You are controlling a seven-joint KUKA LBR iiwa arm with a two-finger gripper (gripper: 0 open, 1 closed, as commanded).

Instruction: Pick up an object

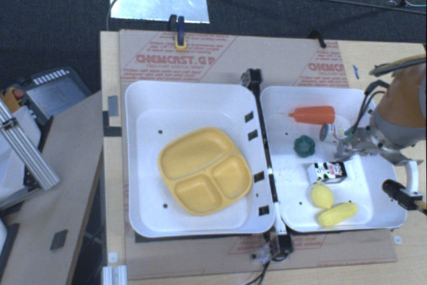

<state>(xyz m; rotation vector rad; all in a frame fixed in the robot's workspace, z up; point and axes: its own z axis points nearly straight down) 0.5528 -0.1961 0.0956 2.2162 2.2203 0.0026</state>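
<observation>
The end effector (339, 143) hangs at centre right of the frame, just above the black-and-white carton (327, 172); whether it grips anything I cannot tell. A clean pick probably needs a straight descent centred on that carton, clear of the lemon (322, 196). Counted: one carrot (311, 115), one green piece (304, 145), one corn cob (337, 213), one yellow tray (203, 169), two bins (143, 143).

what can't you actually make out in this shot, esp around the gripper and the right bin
- Gripper, camera view: small and blurred against the arm, so its state and any contact with the black-and-white box can't be told.
- Arm: cut off by the right edge.
- Box print: too small to read.
- Right bin: the arm covers its right side.
</observation>
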